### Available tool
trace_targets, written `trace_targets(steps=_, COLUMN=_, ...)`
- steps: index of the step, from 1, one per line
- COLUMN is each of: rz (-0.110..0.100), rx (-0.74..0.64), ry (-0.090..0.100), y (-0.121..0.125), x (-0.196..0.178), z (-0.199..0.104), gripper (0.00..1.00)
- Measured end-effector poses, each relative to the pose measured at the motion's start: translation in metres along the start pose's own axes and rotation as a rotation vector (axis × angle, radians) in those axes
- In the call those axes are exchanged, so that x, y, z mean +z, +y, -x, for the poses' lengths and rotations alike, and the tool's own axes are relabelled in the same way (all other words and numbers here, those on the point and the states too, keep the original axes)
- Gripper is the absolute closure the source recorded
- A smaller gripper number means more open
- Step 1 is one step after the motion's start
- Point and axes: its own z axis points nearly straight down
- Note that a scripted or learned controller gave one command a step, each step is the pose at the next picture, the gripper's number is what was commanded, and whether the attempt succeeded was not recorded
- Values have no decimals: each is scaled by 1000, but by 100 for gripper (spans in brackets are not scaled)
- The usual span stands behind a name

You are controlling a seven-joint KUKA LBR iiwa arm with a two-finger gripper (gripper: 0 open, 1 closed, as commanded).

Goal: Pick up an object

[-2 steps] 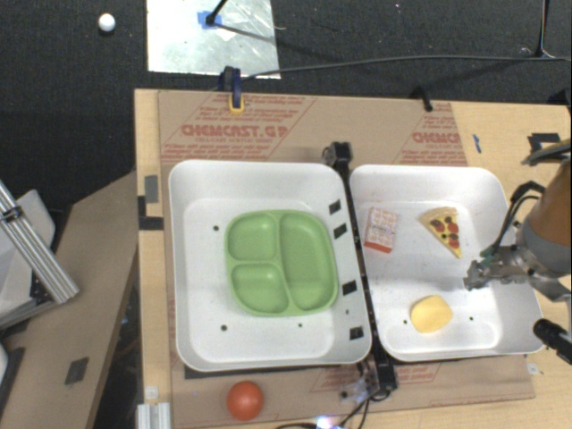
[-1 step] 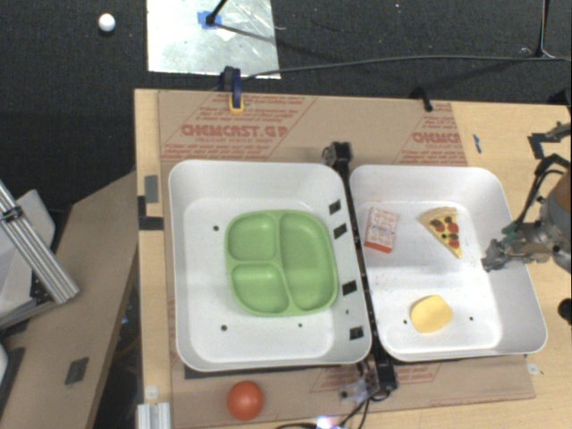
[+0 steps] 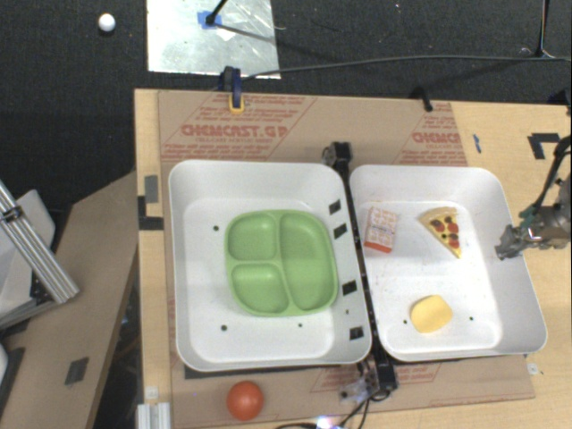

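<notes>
Camera view: gripper (image 3: 517, 242) at the right edge of the frame, over the right rim of the right bin (image 3: 527, 311); open or closed cannot be told. Nearest candidate: toy pizza slice (image 3: 443, 229), just left and slightly up-frame, tip pointing lower right. Yellow block (image 3: 431, 314) lower left; small carton (image 3: 382, 229) farther left.

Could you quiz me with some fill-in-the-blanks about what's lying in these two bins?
1. The green tray lies in the ____ bin.
2. The pizza slice shares the right bin with a small box and a ____ block.
3. The orange ball rests ____ the bins.
4. The hand is at the right bin's ____ edge.

Missing: left; yellow; outside; right
</notes>
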Motion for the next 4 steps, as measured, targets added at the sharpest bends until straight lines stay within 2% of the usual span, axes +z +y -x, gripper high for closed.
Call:
trace_targets(steps=3, rz=-2, rx=-6, ry=4, y=63, x=20, z=-154, gripper=100)
trace_targets(steps=4, rz=-1, rx=-5, ry=4, y=96, x=20, z=-203, gripper=100)
